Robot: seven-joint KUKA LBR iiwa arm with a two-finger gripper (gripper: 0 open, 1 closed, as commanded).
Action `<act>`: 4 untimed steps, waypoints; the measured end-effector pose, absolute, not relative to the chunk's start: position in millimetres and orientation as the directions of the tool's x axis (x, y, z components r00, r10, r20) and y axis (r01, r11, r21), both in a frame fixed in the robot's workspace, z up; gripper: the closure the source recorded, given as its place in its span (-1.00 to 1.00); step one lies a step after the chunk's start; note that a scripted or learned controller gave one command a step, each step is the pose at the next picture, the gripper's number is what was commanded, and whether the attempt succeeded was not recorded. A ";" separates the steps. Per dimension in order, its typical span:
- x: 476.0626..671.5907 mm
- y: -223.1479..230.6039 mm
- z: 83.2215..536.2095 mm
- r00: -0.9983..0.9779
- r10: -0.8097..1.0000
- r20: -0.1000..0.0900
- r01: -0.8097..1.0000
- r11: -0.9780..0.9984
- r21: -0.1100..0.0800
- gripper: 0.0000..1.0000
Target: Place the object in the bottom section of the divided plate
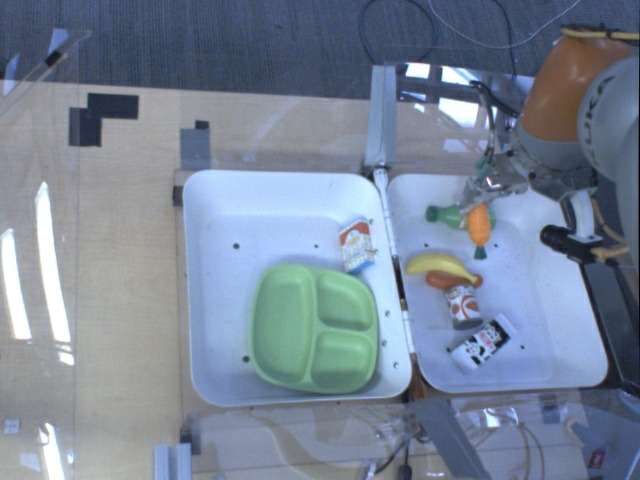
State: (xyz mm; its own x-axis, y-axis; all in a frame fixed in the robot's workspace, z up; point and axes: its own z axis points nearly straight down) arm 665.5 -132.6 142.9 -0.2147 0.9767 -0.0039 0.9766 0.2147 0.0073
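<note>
A green divided plate lies in the left bin, toward its front; its large section is on the left and two smaller ones are on the right. My gripper hangs over the back of the right bin, just above an orange carrot and a green bottle that lie side by side. Whether the gripper touches either one is unclear. A small white and orange carton stands in the left bin against the wall shared with the right bin.
The right bin also holds a banana, a red piece beside it, a small can and a black and white carton. The arm's orange band looms at the right. A metal post stands behind the bins.
</note>
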 end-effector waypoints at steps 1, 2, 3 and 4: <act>575.8 -20.7 248.2 -0.462 0.887 -0.003 0.887 0.462 0.008 1.00; 515.1 -9.0 184.6 -0.600 0.800 -0.002 0.800 0.600 0.004 1.00; 568.4 40.7 205.4 -0.694 0.720 -0.005 0.720 0.694 0.007 1.00; 562.4 86.0 206.5 -0.779 0.628 -0.004 0.628 0.779 0.006 1.00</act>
